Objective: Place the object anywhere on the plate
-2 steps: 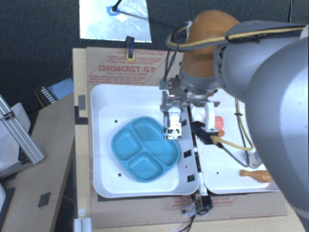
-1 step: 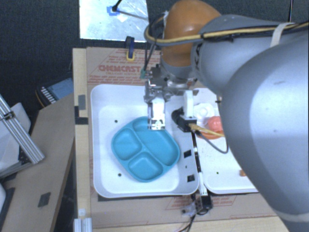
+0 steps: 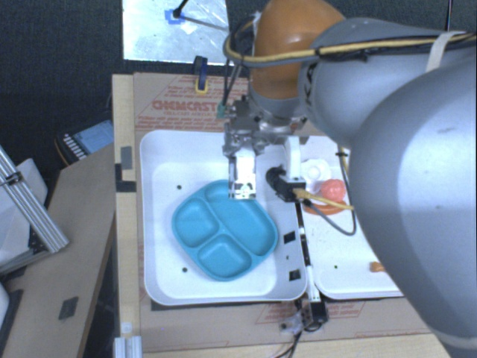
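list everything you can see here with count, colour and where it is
plate: 1, blue, three compartments, in the left bin
bins: 2, white, side by side on the bench
pink object: 1, pink-orange, in the right bin, partly behind the arm
white object: 1, white, right bin, beside the pink one
small orange piece: 1, right bin, at the arm's edge
arm: 1, grey with orange band, from the right
tool: 1, silver, over the plate's upper edge

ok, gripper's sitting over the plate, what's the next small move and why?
Probably shift the gripper right, toward the pink object. The gripper sits above the far rim of the blue plate in the left bin, while that object lies in the right bin.
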